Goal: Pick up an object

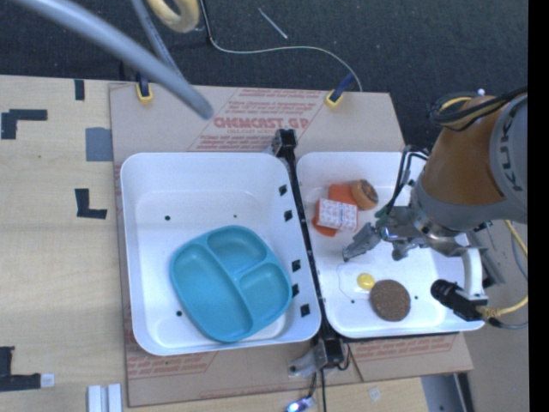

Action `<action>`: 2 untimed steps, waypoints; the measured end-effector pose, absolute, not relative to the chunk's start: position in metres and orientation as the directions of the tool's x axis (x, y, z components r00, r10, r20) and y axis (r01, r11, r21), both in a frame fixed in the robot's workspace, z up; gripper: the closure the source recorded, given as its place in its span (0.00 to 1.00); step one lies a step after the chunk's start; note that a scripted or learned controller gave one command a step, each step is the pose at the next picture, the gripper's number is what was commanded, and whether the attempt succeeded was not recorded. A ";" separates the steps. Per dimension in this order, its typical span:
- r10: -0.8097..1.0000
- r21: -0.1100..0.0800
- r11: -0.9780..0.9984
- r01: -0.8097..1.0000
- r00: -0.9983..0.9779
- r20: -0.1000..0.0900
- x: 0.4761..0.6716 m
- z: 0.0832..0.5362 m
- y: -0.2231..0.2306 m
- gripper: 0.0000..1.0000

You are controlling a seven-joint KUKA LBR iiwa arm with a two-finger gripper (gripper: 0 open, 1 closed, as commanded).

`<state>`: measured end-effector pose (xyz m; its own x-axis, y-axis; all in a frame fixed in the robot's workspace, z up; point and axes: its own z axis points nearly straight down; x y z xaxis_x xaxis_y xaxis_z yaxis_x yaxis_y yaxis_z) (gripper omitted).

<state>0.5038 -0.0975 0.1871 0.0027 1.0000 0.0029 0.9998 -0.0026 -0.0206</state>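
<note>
1. White plastic forms both bins: the left bin (137,230) carries a blue divided tray (230,281); the right bin (343,318) holds an orange-and-white packet (336,215), a brown bun-like piece (365,194), a small yellow item (366,281) and a brown round disc (390,299).
2. The gripper (364,243) hangs low over the right bin, between the packet and the yellow item, with nothing visibly between its tips; whether it is spread or closed, I cannot tell.
3. Judged step: approach, before any grasp. Next calls for settling squarely over one object, then closing and lifting.
</note>
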 end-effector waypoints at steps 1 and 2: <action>1.000 -0.009 0.001 1.000 -0.001 0.001 0.507 0.192 -0.097 0.00; 1.000 -0.015 -0.001 1.000 0.001 0.002 0.499 0.128 -0.104 0.00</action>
